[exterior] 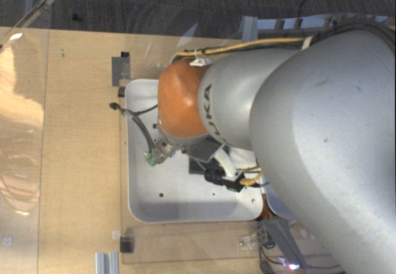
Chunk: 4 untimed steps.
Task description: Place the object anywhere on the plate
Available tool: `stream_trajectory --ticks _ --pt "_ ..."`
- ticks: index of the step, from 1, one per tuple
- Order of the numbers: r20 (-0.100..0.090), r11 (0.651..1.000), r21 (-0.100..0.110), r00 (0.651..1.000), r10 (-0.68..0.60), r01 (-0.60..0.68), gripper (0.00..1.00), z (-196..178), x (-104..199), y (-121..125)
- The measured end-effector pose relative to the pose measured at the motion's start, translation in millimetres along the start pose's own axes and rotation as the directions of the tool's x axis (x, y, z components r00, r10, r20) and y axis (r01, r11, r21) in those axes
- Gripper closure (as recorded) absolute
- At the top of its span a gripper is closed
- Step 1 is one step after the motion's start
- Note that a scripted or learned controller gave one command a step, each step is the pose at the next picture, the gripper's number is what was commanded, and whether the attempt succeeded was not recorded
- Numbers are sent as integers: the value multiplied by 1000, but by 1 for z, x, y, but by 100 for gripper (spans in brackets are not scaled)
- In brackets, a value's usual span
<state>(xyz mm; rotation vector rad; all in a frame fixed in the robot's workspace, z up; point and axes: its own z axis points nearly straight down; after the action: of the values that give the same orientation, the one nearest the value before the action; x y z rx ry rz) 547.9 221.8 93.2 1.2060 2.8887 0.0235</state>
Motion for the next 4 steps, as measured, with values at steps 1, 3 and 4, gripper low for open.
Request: stream_trajectory --ticks 1,3,4 --pt "-3 967 7 967 -256 256 100 -114 -36 40" --pt "-2 951 7 951 -311 311 100 -142 -77 92" --pt "-9 832 7 832 -555 555 100 -10 -64 85"
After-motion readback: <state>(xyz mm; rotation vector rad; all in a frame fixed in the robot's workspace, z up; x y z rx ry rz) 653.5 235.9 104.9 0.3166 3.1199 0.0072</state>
